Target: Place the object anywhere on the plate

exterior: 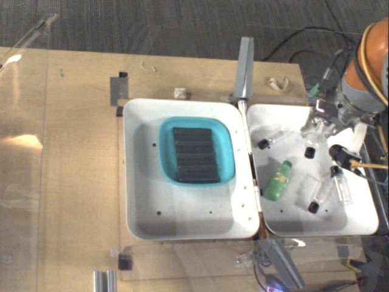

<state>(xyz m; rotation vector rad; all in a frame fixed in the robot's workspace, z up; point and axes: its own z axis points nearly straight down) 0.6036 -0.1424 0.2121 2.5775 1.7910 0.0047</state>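
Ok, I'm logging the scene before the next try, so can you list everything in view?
Bins: two, white, left bin and right bin side by side.
Plate: one, teal, in the left bin.
Ribbed block: one, dark, lying on the plate.
Bottle: one, green, in the right bin near its left wall.
Vials: at least three, clear with black caps, scattered in the right bin.
Bench: one, pale wood, under the bins.
Arm: one, grey and orange, right edge.
Gripper: one, over the right bin's far side.
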